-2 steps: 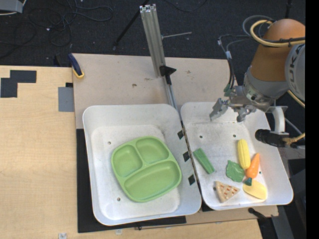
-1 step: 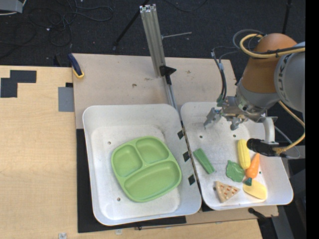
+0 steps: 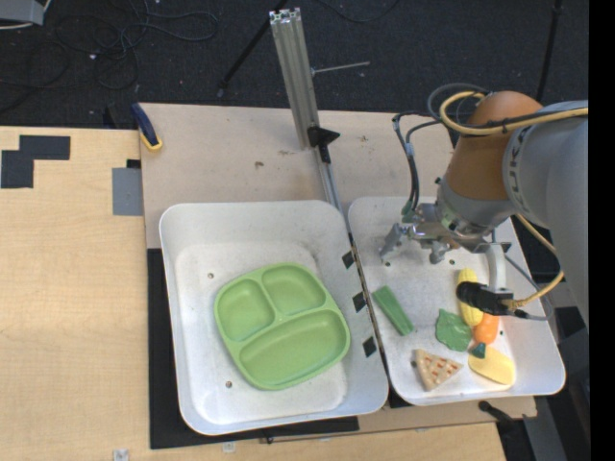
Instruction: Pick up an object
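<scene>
White plastic forms the two bins on the table [image 3: 77,286], set side by side. The left bin [image 3: 183,257] carries a green divided plate [image 3: 281,326], lying flat and slightly turned, near the bin's middle. The right bin [image 3: 538,373] carries the small objects. A green block [image 3: 393,310] lies close to the bin's left wall, tilted along a diagonal. A pizza slice [image 3: 436,368] rests near the front edge. Just right of the slice, a green leafy piece [image 3: 453,329] is seen, touching or nearly touching an orange piece [image 3: 486,329]. A yellow piece [image 3: 494,365] lies by the front right corner, and a banana [image 3: 469,292] stands above it, partly crossed by a black cable. The arm [image 3: 538,171] is seen reaching in from the right, with its orange band [image 3: 476,161] above the wrist. The tool [image 3: 415,239] is held low over the back part of the right bin, apart from all objects there; whether it is open cannot be told, and nothing is seen held in it. An aluminium post [image 3: 294,75] rises behind the bins.
</scene>
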### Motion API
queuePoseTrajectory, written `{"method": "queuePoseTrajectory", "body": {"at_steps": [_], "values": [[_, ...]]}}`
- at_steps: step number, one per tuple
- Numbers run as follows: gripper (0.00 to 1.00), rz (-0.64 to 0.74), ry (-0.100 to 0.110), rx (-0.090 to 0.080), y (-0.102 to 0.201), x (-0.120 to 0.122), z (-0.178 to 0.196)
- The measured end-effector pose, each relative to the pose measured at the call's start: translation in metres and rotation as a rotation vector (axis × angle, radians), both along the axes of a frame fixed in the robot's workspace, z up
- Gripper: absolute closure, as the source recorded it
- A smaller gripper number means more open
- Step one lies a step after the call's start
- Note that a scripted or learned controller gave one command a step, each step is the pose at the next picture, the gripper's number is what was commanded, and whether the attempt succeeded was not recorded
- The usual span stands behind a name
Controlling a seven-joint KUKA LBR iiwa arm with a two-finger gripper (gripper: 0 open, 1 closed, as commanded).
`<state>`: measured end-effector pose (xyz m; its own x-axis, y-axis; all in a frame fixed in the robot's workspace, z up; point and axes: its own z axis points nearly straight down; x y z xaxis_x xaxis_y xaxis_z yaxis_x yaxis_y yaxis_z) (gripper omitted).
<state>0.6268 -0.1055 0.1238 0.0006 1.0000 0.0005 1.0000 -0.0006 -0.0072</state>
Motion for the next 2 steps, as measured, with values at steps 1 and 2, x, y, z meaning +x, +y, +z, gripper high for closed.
{"method": "queuePoseTrajectory", "body": {"at_steps": [1,2], "values": [[0.00,-0.001,-0.007,0.000,0.000,0.001,-0.035],[1.00,0.001,-0.008,0.006,0.004,0.002,-0.023]]}}
